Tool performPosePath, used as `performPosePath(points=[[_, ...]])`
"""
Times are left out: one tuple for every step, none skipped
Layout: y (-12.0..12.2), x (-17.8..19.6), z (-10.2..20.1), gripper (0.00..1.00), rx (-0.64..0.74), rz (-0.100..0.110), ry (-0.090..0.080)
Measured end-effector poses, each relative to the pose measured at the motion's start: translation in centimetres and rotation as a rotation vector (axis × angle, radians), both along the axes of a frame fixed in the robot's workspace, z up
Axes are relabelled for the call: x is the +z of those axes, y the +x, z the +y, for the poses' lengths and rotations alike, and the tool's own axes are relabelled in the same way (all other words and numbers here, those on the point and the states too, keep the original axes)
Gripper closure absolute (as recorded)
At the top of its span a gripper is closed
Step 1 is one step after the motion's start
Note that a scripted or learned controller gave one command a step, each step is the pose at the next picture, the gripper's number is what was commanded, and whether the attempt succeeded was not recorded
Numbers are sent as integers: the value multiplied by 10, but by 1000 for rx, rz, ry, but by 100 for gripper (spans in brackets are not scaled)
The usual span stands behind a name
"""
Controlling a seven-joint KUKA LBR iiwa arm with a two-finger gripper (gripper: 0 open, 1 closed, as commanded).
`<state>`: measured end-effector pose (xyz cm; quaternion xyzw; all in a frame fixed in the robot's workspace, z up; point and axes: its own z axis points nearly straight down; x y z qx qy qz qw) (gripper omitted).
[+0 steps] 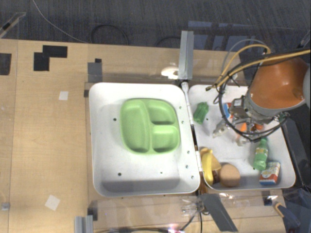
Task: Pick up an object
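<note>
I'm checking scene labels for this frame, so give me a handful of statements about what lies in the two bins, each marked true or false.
1. The green divided tray lies in the left bin. True.
2. The banana lies in the left bin beside the tray. False: it lies in the right bin, near its front left corner.
3. The brown round object sits right beside the banana. True.
4. The green bottle lies at the right bin's back left corner. False: it is toward the front right, just above the small carton.
5. The arm reaches over the right bin. True.
</note>
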<state>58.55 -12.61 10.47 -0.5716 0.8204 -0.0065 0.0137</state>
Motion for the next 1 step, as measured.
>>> performPosePath(points=[[46, -16, -14, 0, 355, 16, -10]])
